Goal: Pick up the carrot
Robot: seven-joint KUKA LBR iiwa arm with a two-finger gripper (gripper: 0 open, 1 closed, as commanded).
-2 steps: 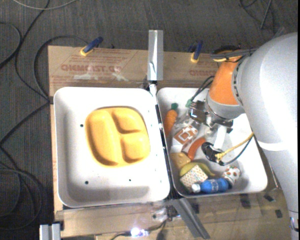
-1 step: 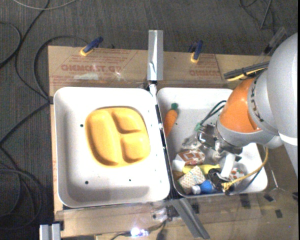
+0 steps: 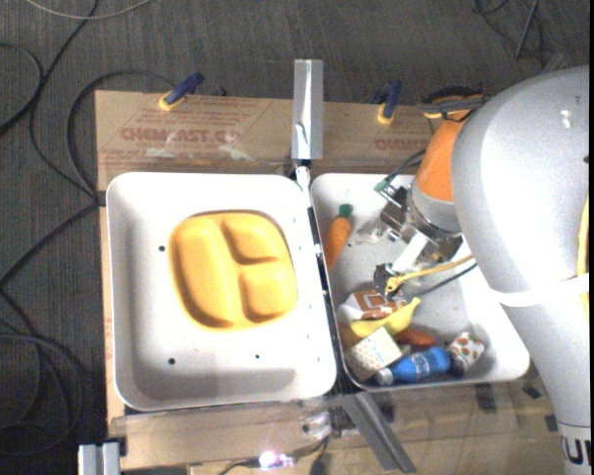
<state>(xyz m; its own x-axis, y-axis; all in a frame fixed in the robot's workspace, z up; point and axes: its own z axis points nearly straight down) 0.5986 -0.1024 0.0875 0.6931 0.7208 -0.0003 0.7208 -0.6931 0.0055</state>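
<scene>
The carrot (image 3: 337, 238), orange with a green top, lies along the left wall of the right bin (image 3: 503, 356), its green end pointing to the far side. My gripper (image 3: 388, 228) hangs over the middle of that bin, just to the right of the carrot and apart from it. The big grey arm and its orange band (image 3: 438, 174) cover the bin's right part.
Near the right bin's front lie a banana (image 3: 394, 320), a blue bottle (image 3: 419, 365), a small patterned box (image 3: 373, 303), a pale carton (image 3: 376, 348) and a red-and-white item (image 3: 466, 346). The left bin (image 3: 129, 265) holds a yellow divided plate (image 3: 234, 268).
</scene>
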